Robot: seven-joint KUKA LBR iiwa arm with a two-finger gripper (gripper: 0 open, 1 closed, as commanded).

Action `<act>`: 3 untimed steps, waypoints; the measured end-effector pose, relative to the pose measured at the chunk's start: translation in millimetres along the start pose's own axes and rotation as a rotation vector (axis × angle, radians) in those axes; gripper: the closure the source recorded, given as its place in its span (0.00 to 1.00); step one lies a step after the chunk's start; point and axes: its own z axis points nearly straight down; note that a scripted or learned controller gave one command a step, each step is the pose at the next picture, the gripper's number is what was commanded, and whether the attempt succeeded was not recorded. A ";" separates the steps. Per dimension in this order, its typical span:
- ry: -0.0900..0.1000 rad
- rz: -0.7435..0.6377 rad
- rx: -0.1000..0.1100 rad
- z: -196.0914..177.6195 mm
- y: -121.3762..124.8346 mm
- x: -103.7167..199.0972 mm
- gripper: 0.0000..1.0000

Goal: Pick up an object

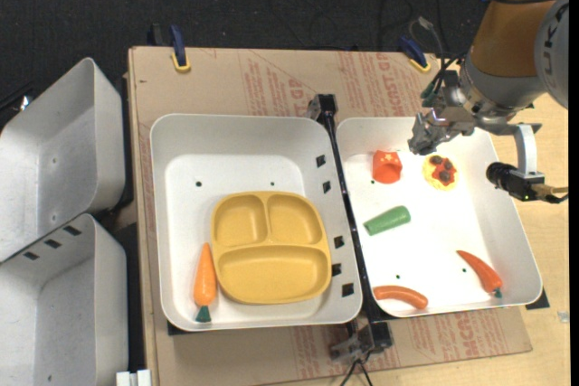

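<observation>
Claw (423,143) hovering over far edge of right bin (520,235); finger state not discernible, apparently nothing held. Nearest: red piece (387,166) just left, yellow item (441,173) just right. Green piece (387,220) nearer. Pickup not yet done; descent and grasp outstanding.

The arm (520,23) is cut off by the right edge and the top edge, so its upper part cannot be seen. The gripper (425,140) is dark and small, and its fingers cannot be told apart. The small yellow toy (441,173) has dark and red spots on top, too small to identify. At the left edge, two spare white bins (54,221) are partly cut off.
</observation>
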 end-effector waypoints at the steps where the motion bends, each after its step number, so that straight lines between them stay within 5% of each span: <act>1: 0.000 0.001 0.003 12.2 -14.1 51.9 1.00; 3: 0.000 0.000 0.003 26.0 -34.8 165.5 1.00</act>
